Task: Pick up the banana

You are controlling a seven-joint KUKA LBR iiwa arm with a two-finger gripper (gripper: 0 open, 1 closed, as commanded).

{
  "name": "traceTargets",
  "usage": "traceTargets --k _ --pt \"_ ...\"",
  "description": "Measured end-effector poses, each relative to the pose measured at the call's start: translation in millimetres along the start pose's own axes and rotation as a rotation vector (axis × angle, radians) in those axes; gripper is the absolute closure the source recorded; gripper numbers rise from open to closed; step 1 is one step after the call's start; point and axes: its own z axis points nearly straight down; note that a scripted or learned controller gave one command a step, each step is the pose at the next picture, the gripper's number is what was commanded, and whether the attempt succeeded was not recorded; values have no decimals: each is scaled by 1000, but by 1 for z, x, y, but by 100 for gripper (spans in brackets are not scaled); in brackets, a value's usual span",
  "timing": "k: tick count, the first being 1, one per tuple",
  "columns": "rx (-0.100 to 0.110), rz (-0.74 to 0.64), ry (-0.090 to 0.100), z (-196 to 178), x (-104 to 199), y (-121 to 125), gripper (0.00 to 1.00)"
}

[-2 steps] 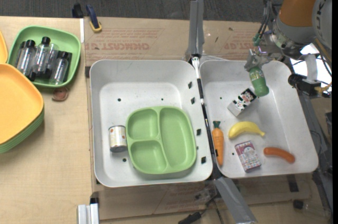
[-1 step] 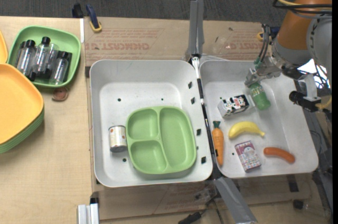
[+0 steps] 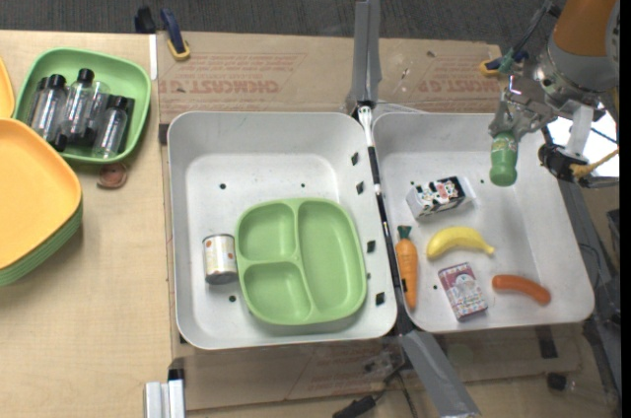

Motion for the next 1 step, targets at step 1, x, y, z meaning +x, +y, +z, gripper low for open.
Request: traceTargets --k 1 --pt "3 -286 1 26 -7 -32 100"
